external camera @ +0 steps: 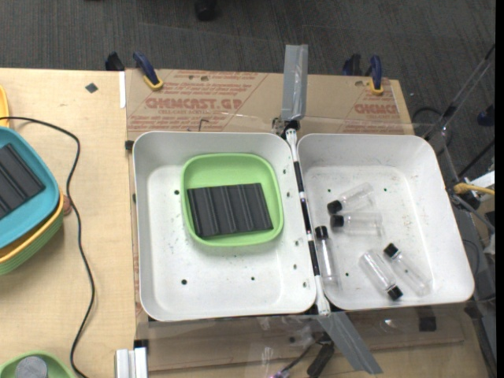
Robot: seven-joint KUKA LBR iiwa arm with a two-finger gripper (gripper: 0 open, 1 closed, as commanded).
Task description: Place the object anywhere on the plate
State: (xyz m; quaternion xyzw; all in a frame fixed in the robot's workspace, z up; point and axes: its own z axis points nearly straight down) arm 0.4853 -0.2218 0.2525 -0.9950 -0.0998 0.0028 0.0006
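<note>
Two shallow white bins sit side by side on a sheet of printed cardboard (197,97) laid over the wooden bench (55,305).

The left bin (157,282) carries a green plate (231,169) with rounded corners, set in the far half of the bin and nearer its right wall than its left. A dark ribbed mat (232,209) lies flat inside the plate and covers most of its floor.

The right bin (425,179) carries five clear vials with black caps, all lying on their sides and all apart from the plate.
- Two vials lie near the bin's centre, one (356,197) just behind the other (361,224), with their caps toward the left wall.
- A slim vial (324,258) lies along the left wall, cap toward the far side.
- Two more lie toward the near right corner: one (378,272) with its cap toward the near wall, and one (409,268) just beside it with its cap toward the far side.

Blue and yellow clamps (146,69) grip the cardboard's far edge at both far corners. A grey strip of tape (294,85) runs from that edge to the seam between the bins. At the bench's left edge rest a teal tray (27,191) and a black cable (83,235) that trails toward the near edge.
</note>
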